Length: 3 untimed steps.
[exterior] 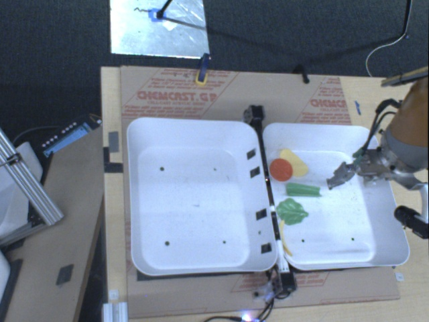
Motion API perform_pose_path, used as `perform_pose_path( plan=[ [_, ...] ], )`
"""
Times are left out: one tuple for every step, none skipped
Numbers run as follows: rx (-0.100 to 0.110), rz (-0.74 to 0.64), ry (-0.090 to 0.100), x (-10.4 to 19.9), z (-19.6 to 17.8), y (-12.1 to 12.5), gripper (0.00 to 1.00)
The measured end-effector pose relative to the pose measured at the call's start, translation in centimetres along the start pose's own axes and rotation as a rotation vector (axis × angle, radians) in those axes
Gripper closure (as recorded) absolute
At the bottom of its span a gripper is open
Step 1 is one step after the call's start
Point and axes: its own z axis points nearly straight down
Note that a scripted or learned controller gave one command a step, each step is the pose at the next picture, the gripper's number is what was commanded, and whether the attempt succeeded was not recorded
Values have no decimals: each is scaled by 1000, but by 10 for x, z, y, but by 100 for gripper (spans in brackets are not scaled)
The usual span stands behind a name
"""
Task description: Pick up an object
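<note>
My pincer (337,177) hangs over the right bin (348,250); can't tell whether it's spread or pressed together. Just left of it: green stick (303,190), red ball (281,170), yellow piece (295,160). Green leaf (292,210) lower left.

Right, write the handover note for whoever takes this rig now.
Gripper: over the right white bin, holding nothing visible; finger state unclear.
Items, all in the right bin's left part: red round ball touching a yellow rounded piece; green elongated piece below them; green leafy piece lower; thin yellow strip by the divider.
Done: nothing lifted.
Left: grasp and lift one.
</note>
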Motion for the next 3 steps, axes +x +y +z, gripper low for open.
perform_pose_path(
  plan=[
    [-6, -1, 0, 43, 99, 29, 0],
    [-9, -4, 0, 80, 97, 77, 0],
    [-10, -3, 1, 79, 85, 77, 100]
  ],
)
